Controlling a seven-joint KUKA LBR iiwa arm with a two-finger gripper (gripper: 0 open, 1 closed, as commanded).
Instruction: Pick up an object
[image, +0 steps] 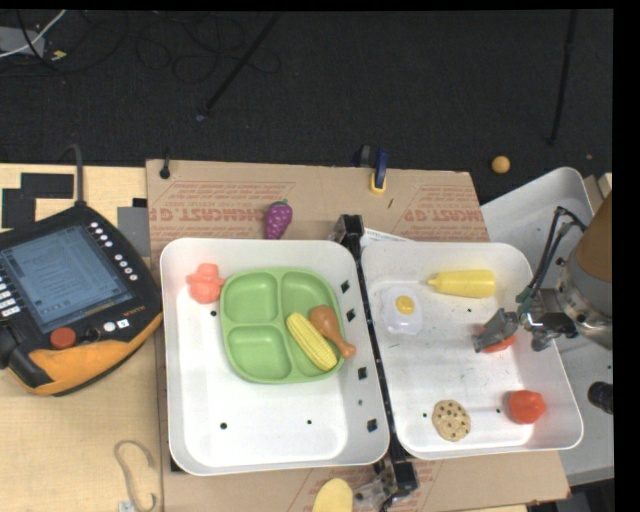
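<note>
The grey arm reaches in from the right edge, its wrist low over the right side of the right shallow white bin (560, 420). The two-finger gripper (497, 334) points leftward at the bin floor, its dark fingers closed around a small red-orange object (497, 343) that shows between and just below them, though the piece is too small to identify. In the same bin, a yellow mustard bottle (462, 283) lies toward the far side, a toy fried egg (403, 308) sits near the bin's left wall, a brown chocolate-chip cookie (451, 420) lies near the front, and a red tomato-like ball (524, 406) rests at the near right. The left white bin (260, 440) holds a green divided plate (255, 350) carrying a yellow corn cob (311, 340) and a brown drumstick (331, 329), with a pink toy (204, 284) beside the plate's far left.
</note>
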